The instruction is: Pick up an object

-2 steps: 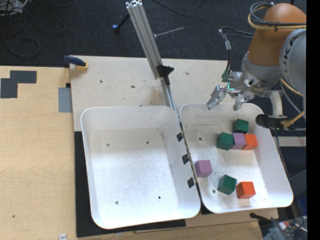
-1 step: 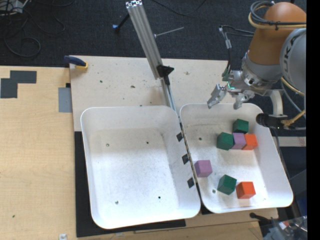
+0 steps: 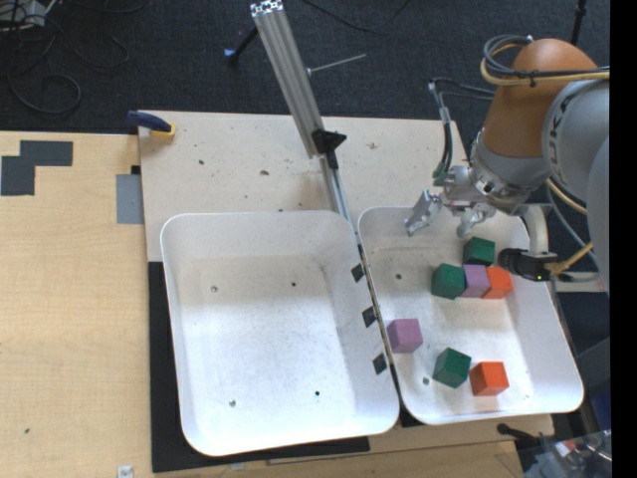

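Camera view: metal jaws [image 3: 445,217] spread wide, holding nothing, above smooth coloured cubes [image 3: 466,280].

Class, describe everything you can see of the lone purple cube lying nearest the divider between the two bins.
The purple cube is a small pale violet block, matte, looking like foam or painted wood, with three faces showing. It rests flat on the floor of the right bin, close to its left wall, turned slightly askew. Nothing touches it; the nearest block, a green cube, lies apart toward the lower right.
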